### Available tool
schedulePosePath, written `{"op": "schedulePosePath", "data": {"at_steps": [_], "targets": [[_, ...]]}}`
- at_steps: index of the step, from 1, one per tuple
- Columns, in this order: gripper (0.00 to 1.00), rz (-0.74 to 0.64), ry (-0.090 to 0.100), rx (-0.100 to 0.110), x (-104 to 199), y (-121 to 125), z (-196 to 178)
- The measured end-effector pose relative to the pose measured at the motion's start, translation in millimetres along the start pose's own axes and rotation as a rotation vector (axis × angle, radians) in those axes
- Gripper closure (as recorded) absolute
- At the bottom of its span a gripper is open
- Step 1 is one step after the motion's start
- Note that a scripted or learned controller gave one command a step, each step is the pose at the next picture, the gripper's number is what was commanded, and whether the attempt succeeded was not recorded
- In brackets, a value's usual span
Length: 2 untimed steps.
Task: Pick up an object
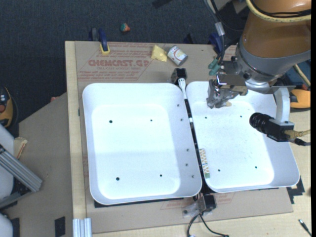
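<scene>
1. while the gripper (pixel 218 98) hung low over the far left corner of the right bin (pixel 247 177), its tip read as a grey blur against the white. i could not tell whether it was wide, narrow or closed on something.
2. just around it, the floor of the right bin carried a few small dark dots. i judged these to be marks in the plastic rather than loose things to grasp.
3. further out, the loose things i could make out lay outside both bins, on the brown board (pixel 118 63) beyond the far rims. they were a pale cylinder (pixel 177 56) and a yellow scrap (pixel 159 53) just beside it on the left.
4. from the gripper, the pale cylinder lay up and to the left in the view. it sat past the corner where the right bin met the left bin (pixel 133 147) and over the rim, near but clearly apart.
5. its long axis ran at a slant, from the view's upper left down to the lower right.
6. if that cylinder was the target, i judged the coming move would turn on that offset. it would mean a lift clear of the rim, a shift toward the far left, and a wrist turn so the grip closed across the slanted axis rather than along it.
7. only one arm served the bench, so reach from the right was the sole approach.
</scene>
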<state>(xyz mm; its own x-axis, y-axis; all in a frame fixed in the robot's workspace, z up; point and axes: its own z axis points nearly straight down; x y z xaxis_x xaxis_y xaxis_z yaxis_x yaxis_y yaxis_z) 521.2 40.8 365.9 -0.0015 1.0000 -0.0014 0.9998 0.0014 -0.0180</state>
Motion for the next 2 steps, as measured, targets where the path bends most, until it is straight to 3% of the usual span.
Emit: {"op": "schedulePosePath", "data": {"at_steps": [1, 2], "targets": [[1.0, -0.001, 0.005, -0.039, 12.7, -42.5, -164.4], [0.0, 0.001, 0.001, -0.018, 12.3, -41.5, -154.6]]}}
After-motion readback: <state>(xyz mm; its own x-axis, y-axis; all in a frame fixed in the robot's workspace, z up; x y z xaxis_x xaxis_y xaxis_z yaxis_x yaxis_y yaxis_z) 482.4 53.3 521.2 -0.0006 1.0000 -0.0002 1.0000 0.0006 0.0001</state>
